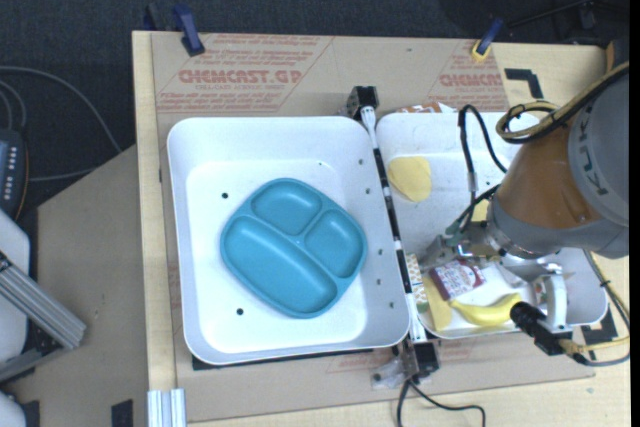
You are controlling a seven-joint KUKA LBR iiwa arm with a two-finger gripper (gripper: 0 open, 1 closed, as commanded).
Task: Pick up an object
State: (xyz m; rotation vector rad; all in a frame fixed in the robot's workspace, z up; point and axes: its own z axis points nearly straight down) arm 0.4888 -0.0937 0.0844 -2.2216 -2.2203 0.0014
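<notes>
Robot arm (560,185) reaching down into the right bin (440,130).

A smooth blue plate (292,247) with three sections lies in the left bin (200,165). In the right bin sit a round yellow thing (410,177), a curved yellow banana (487,311) and a small red and white packet (457,279). I cannot tell how the gripper (478,250) stands. The bench (240,75) is brown cardboard.

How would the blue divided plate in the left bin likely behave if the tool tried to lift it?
The blue divided plate looks like rigid moulded plastic, so probably stiff and light. It lies flat on the left bin floor with a low rounded rim, offering little to pinch; its glossy surface may slip.
</notes>
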